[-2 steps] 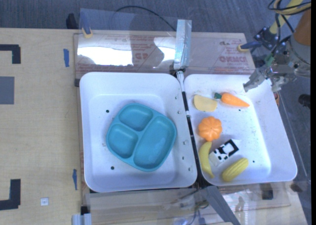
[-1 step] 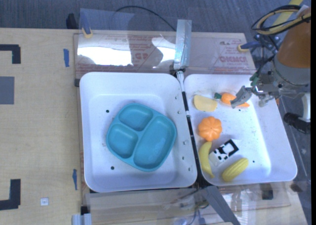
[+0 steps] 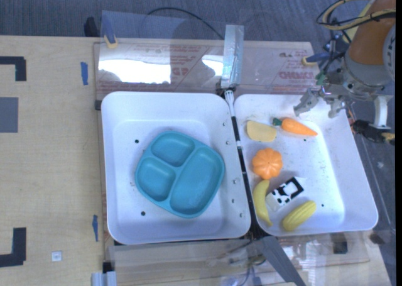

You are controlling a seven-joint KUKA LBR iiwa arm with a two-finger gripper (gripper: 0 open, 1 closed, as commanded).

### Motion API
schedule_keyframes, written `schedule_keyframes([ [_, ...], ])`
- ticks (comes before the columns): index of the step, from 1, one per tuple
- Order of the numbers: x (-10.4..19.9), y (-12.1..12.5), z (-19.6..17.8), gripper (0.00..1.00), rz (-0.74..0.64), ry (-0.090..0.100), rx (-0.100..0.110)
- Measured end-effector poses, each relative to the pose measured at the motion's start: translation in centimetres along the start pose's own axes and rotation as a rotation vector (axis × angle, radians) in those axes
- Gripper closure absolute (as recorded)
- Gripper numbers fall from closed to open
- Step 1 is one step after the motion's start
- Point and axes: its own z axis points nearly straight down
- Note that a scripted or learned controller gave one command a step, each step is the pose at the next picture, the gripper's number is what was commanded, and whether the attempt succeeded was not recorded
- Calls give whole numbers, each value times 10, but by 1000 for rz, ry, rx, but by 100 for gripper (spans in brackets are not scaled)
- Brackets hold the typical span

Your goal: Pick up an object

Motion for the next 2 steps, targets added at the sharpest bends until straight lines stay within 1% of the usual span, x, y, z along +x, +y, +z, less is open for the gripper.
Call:
schedule_keyframes([
  [1, 24, -23, 64, 0, -171, -9, -23],
  [2, 22, -21, 49, 100, -171, -14, -31],
])
